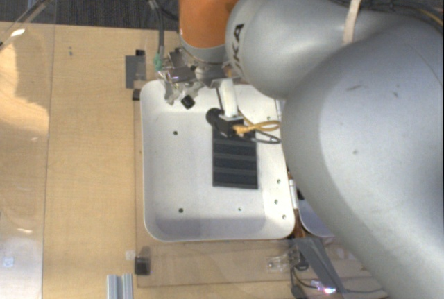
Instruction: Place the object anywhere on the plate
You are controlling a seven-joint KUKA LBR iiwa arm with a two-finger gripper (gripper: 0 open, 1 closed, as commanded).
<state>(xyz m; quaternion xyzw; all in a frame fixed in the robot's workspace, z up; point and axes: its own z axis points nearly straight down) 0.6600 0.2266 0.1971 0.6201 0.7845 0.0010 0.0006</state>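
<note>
The gripper (177, 88) is hanging over the far left corner of the white bin (149, 173), close to its rim; whether it is open or closed cannot be told, and nothing is showing in its grasp. A black ribbed slab (234, 162) is lying flat on the bin floor, right of centre and apart from the gripper. The near and left parts of the floor are lying bare. The grey arm (361, 117) is covering the right side. The wooden bench (83, 152) is stretching away to the left, where a small black block (142, 264) is sitting near the bin's near corner.
</note>
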